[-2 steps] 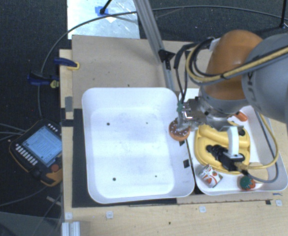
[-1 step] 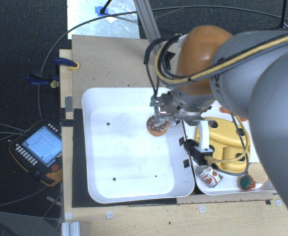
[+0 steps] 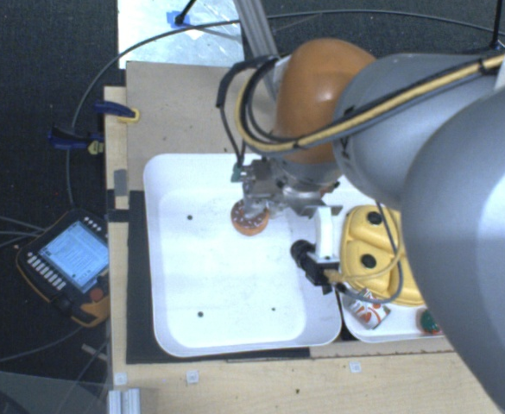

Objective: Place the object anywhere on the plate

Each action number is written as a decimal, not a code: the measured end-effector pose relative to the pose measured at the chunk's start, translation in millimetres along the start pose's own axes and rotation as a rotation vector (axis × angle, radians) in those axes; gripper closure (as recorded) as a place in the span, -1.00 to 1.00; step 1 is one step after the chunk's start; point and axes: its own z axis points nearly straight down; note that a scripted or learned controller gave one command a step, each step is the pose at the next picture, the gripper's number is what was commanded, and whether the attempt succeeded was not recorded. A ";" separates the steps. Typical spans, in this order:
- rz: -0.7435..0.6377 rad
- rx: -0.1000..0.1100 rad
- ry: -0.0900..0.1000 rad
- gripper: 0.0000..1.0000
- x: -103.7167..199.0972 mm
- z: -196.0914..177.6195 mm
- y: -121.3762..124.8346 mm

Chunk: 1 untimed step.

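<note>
A small round brown and orange object (image 3: 250, 220) lies in the upper middle of the left white bin (image 3: 192, 300). My gripper (image 3: 254, 200) hangs straight over it, its tip at the object's top edge, and the wrist hides how they meet. In the right bin (image 3: 381, 333) sits a yellow, plate-like thing (image 3: 369, 244) with two dark spots, partly covered by my arm.
Near the right bin's front edge lie a small red and white thing (image 3: 369, 312) and a green thing (image 3: 426, 321). My large grey arm covers most of the right bin. A handheld pendant with a lit screen (image 3: 69, 257) lies off the bench at left.
</note>
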 end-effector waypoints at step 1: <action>0.003 0.001 -0.001 -1.00 -2.2 0.0 -0.3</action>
